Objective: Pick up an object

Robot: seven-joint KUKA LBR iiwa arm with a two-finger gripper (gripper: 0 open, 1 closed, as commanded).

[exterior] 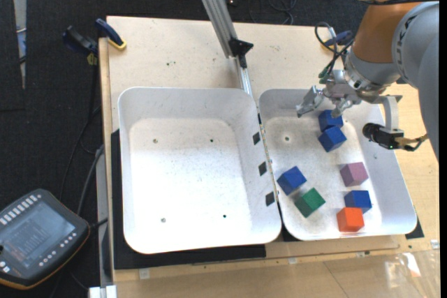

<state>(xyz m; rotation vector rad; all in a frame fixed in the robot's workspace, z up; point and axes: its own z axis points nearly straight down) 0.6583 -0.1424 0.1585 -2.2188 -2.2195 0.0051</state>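
Observation:
My gripper point(323, 107) hangs over the far end of the right bin point(391, 178) with its fingers spread open. Directly beneath it, toward the front, a blue cube point(330, 120) leans against a second blue cube point(333, 139); neither is clamped between the fingers. Further toward the front of that bin lie another blue cube point(291, 179), a green cube point(309, 202), a purple cube point(354, 173), a small blue cube point(357, 199) and an orange cube point(350, 219).
The left bin point(133, 150) stands beside the right one, sharing a middle rim. A slanted metal pole point(213, 0) ends at the bins' far junction. A black connector and cable point(383, 134) hang from the arm over the right bin's right rim.

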